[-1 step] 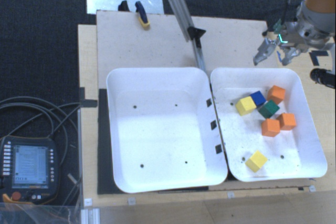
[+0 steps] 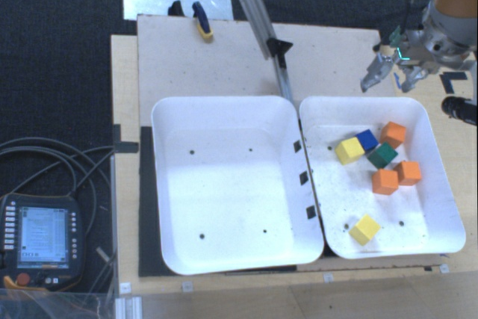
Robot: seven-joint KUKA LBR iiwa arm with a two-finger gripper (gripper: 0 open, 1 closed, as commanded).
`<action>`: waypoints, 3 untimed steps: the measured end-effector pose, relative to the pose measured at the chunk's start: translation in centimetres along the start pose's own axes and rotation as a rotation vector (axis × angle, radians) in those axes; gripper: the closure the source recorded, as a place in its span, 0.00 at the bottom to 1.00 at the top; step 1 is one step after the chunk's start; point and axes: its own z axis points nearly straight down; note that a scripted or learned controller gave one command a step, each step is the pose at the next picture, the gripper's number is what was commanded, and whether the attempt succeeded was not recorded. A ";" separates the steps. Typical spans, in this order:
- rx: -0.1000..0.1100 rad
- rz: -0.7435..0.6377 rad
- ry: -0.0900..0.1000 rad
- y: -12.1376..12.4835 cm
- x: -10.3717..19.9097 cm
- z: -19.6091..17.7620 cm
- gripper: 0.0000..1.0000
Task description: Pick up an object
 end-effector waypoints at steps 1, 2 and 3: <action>0.005 0.002 0.001 0.4 0.3 6.1 0.00; 0.004 0.001 0.001 0.6 0.8 10.4 0.00; 0.004 0.004 0.001 0.1 0.4 14.8 0.00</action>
